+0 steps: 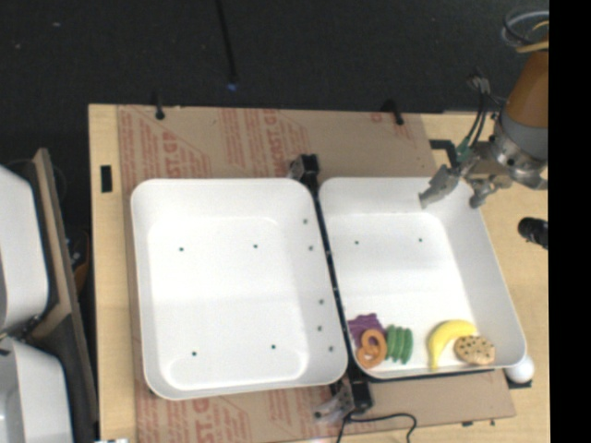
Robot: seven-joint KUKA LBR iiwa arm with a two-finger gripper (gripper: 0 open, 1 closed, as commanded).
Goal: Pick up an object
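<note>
Several small toys lie along the front edge of the right bin (480, 257): a purple piece (364, 323), an orange ring (372, 348), a green ridged piece (399, 342), a yellow banana (449, 339) and a brown cookie (475, 348). My gripper (457, 190) hangs over the far right corner of that bin, well away from the toys. Its two fingers are spread apart, with nothing between them.
The left bin (148, 275) sits beside the right one on a cardboard sheet (231, 141). A black clip (305, 167) marks the gap between the bins at the back. White equipment (23, 247) stands at the far left of the bench.
</note>
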